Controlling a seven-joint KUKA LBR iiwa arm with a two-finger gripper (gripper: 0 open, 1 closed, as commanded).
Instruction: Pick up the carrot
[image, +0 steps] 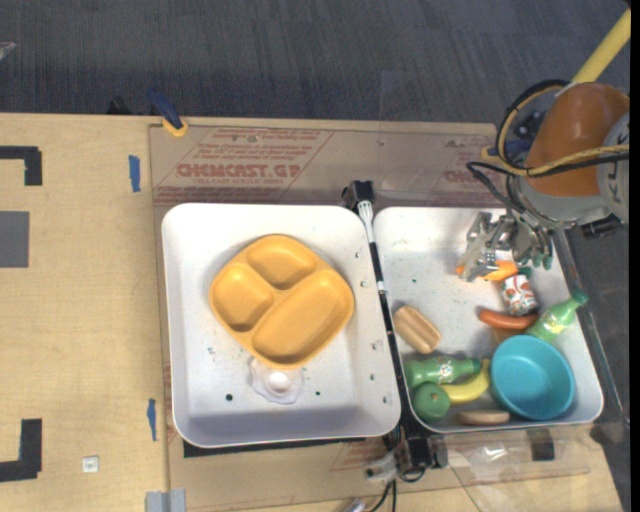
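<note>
While the gripper (497, 243) hangs at the right bin's (590, 410) one o'clock corner, finger state indiscernible, the carrot (483, 267), a small orange piece, lies touching it at seven o'clock, long axis undetermined.

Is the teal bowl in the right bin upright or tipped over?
Upright: the teal bowl shows its open mouth facing up, sitting in the right bin.

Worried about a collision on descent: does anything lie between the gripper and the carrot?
Nothing visible does. The gripper hangs right at the carrot, in the back of the right bin. A red-and-white can lies close beside the carrot on its near side, not between them.
</note>
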